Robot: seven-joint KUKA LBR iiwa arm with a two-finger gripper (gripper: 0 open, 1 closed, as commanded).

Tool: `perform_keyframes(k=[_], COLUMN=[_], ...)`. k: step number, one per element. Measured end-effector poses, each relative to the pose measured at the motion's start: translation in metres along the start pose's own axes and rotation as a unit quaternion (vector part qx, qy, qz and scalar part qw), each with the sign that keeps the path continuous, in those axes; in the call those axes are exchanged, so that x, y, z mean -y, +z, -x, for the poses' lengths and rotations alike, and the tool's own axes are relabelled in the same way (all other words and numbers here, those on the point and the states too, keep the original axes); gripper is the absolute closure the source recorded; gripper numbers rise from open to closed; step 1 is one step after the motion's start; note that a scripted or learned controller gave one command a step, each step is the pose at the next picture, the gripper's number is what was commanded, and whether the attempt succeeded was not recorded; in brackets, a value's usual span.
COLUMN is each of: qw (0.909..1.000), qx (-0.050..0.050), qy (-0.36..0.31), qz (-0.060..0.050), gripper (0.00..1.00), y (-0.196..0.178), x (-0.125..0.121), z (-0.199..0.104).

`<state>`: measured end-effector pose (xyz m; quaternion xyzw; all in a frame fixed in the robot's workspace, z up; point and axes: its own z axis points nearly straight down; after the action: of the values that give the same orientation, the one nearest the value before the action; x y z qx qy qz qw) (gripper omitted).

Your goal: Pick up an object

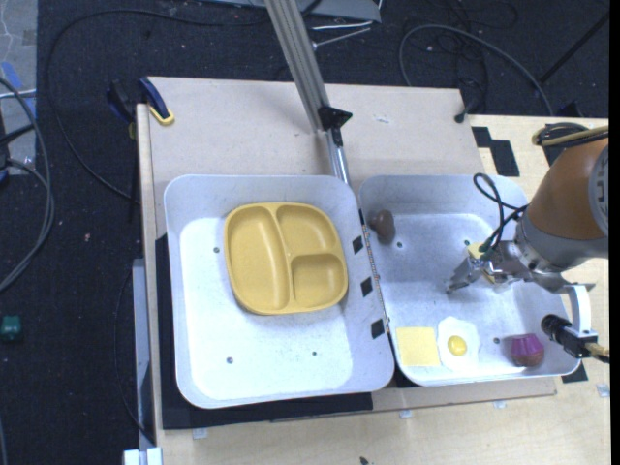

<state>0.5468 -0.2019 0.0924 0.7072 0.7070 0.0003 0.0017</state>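
Observation:
The right bin (426,231) holds several small items: a brown rounded piece (384,224) near its far left corner, a yellow square slice (418,346) and a white fried egg with a yellow yolk (457,343) along the front wall, and a purple lump (527,350) at the front right. My gripper (463,277) hangs low over the middle of this bin, with the arm's orange band (572,197) behind it on the right. Its fingers point left and down, a hand's width above the egg. Nothing shows between them.
The left bin (194,356) carries a yellow divided plate (286,257) in its upper half. A metal pole (300,56) slants down to the seam between the bins. A blue and yellow clamp (155,102) sits at the bench's far left corner.

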Motion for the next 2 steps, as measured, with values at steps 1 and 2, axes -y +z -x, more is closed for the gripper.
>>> perform_keyframes(k=[1, 2], qw=[1.0000, 1.0000], qx=[0.001, 0.000], qy=[0.000, -0.002], qz=[0.002, 0.001], gripper=[1.00, 1.00], y=[-0.013, -0.059], x=[-0.001, -0.011], z=[0.001, 0.003])
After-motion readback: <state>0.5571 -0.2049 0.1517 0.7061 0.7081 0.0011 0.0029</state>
